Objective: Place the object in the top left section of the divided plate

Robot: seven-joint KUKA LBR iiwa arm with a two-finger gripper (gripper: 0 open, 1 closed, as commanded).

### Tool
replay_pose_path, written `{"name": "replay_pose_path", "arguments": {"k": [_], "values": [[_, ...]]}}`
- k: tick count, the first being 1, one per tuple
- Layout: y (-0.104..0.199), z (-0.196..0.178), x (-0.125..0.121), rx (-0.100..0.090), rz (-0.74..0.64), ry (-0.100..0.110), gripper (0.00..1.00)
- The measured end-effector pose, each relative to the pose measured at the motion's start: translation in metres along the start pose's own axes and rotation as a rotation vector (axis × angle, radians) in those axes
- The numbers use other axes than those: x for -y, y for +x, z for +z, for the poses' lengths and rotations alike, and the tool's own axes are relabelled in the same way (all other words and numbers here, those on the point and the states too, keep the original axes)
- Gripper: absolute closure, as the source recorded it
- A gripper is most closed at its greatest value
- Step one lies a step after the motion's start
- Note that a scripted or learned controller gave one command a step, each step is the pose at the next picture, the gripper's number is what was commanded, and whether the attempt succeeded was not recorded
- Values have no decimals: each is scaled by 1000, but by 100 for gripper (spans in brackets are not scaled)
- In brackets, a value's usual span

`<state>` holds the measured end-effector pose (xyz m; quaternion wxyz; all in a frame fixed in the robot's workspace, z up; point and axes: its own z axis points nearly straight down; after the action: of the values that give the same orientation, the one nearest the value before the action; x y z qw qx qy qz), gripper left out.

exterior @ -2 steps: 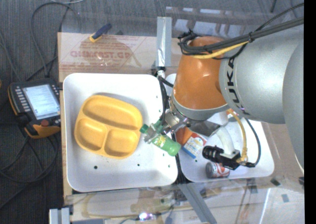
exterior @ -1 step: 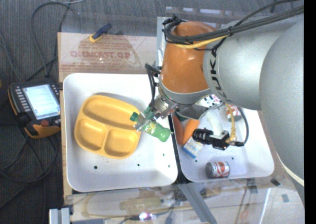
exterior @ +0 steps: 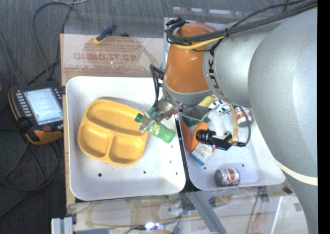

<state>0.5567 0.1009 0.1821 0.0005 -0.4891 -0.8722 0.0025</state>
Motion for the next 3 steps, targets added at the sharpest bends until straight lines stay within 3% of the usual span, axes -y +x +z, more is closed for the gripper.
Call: {"name": "replay_pose_path", "arguments": {"k": [1,2,3], "values": [[46,-27,39,-4,5,0,100],[49,-24,8,-2,-40,-1,100],[51,-26,17,0,-70,0,100]]}}
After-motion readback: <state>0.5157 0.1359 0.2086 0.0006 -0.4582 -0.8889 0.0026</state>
